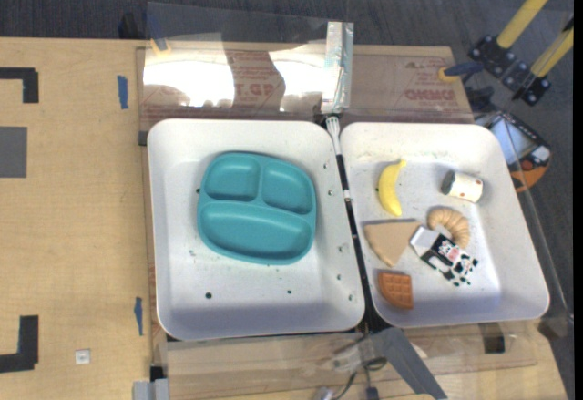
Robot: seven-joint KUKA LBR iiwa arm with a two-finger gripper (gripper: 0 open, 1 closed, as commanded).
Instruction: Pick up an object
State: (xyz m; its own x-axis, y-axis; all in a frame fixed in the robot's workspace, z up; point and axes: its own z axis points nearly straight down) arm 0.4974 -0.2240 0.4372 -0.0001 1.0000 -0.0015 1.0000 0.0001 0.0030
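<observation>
The pincer's state, apart or together, I cannot tell from where I stand. The pickable things lie loose in the right bin (519, 291), likely so that any one can be taken. A banana (391, 188) lies at ten o'clock, a small white cup (463, 187) at one and a waffle (396, 288) at seven. The left bin (173, 300) holds a teal divided plate (259, 207). I'd judge the banana the easiest to take, since it lies apart from its neighbours.
</observation>
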